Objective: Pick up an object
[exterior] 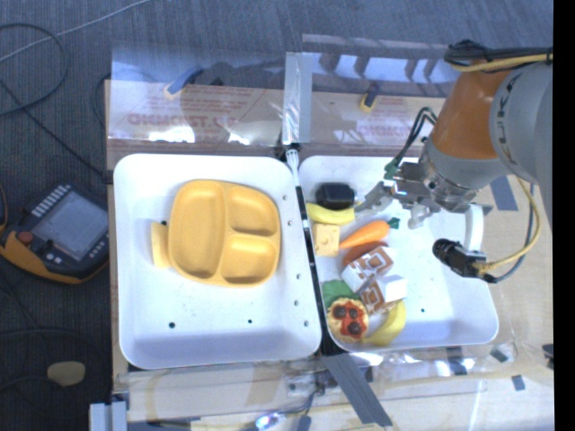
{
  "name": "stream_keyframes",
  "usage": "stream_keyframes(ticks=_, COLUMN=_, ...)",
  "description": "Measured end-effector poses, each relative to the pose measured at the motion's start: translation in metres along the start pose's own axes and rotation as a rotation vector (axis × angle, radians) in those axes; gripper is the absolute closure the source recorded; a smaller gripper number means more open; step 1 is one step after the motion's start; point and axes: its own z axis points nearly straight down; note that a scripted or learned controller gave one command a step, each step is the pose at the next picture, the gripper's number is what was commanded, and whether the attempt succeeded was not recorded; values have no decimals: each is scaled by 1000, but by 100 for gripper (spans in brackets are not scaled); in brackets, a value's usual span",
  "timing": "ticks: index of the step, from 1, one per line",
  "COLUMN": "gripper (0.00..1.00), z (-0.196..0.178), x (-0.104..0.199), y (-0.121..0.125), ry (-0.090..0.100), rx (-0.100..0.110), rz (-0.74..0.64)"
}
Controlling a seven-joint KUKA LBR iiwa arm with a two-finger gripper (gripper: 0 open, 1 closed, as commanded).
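Observation:
The right bin (pixel 449 312) holds a pile of toy food along its left side: a black puck (pixel 334 193), a banana (pixel 329 214), a yellow cheese block (pixel 327 239), an orange carrot (pixel 364 234), a brown and white package (pixel 368 263), a white block (pixel 390 288), a green piece (pixel 336 290), a small pizza (pixel 349 317) and a second banana (pixel 393 323). My gripper (pixel 393 209) hangs over the bin's upper middle, just right of the carrot's tip. Its fingers are spread open, with nothing between them.
The left bin (pixel 144 330) holds a yellow divided tray (pixel 225 232) with a pale yellow piece (pixel 159 243) at its left edge. A handheld controller (pixel 63 232) lies on the floor at far left. The right half of the right bin is bare white floor.

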Motion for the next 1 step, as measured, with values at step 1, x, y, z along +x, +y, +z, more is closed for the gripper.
stream_keyframes(ticks=1, gripper=0, z=81, x=9, y=15, ry=-2, rx=-13, rz=-134)
